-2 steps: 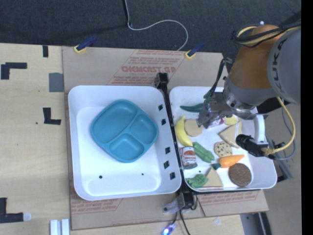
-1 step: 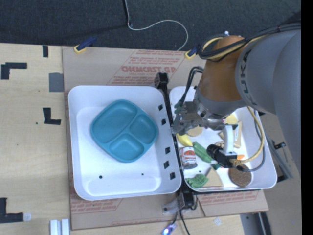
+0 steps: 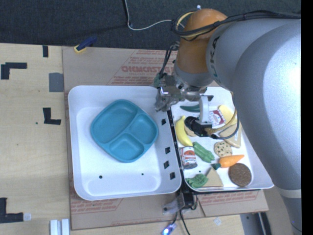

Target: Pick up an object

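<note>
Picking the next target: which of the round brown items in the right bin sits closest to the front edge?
The large dark brown cookie, at the right bin's front right corner. The smaller, paler chocolate-chip cookie lies farther back, beyond the carrot.

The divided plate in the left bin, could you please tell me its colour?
The divided plate is light blue, seen clearly in the camera view.

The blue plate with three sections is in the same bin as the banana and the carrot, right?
Not quite. The camera view shows the blue plate with three sections lying alone in the left bin. The banana and the carrot are in the right bin, the one beside it.
</note>
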You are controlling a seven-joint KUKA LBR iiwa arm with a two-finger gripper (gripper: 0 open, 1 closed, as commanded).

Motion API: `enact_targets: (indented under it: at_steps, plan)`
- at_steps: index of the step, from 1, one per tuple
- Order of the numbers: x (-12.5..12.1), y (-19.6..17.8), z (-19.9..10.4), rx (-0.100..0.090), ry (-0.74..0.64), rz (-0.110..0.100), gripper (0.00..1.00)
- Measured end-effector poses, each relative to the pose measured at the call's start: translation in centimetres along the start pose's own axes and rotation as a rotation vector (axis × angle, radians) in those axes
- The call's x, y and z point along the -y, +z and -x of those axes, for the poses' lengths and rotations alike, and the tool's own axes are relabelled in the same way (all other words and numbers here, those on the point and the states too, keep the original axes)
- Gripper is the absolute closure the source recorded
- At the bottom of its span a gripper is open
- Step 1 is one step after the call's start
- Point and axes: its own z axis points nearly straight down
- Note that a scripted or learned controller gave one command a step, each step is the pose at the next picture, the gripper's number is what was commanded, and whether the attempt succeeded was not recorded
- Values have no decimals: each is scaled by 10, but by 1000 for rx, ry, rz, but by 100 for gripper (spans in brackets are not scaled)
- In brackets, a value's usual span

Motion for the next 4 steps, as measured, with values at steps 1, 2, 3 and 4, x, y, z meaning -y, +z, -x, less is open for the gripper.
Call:
enact_targets:
  at_steps: [1,2,3,4]
  plan:
    - [69,-67,1,-1,4,-4,100]
    - [67,-64,1,1,4,-5,0]
    - [112,-275,-4,-3,2,15,0]
    - [135,-286,-92,-1,-5,-3,0]
